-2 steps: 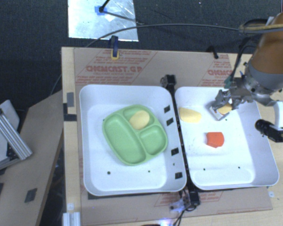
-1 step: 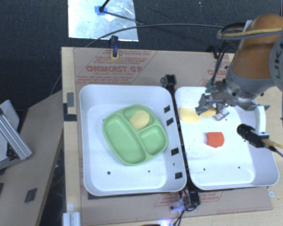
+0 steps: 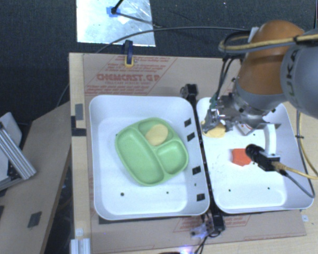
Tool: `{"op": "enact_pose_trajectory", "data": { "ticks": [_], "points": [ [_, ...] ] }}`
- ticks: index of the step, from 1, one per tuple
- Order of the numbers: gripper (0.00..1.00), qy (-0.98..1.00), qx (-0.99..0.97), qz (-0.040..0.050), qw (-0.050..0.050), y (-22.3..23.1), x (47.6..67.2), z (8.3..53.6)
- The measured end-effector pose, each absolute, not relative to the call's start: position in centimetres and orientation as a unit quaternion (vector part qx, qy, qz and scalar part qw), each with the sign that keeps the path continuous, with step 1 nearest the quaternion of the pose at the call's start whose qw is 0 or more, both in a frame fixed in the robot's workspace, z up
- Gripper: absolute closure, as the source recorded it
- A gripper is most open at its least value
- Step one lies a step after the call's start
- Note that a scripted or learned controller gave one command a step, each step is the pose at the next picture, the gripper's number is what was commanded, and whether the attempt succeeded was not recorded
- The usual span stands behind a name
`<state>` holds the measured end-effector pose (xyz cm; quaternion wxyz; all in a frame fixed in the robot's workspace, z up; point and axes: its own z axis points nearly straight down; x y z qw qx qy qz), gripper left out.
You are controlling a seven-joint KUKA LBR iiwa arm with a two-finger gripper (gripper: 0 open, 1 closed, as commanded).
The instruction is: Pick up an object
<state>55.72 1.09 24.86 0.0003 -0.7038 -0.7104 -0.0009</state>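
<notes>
Hovering gripper [image 3: 216, 121] sat above yellow piece [image 3: 216, 132] in right bin [image 3: 254, 197]; finger state unclear; nothing lifted yet.

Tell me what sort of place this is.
Most likely a robotics lab test bench. A robot arm reaches over two shallow white bins set side by side on a cardboard sheet. One holds a green divided plate with a yellow piece, and loose cables run across.

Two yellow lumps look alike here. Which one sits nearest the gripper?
The yellow lump in the right bin, right beside the gripper. The other yellow lump lies in the green tray, left bin.
</notes>
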Motion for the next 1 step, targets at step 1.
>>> {"op": "enact_pose_trajectory", "data": {
  "ticks": [1],
  "points": [
    [1.0, -0.71, -0.704, -0.0005, 0.0, 6.32, 55.57, 23.41]
  ]
}}
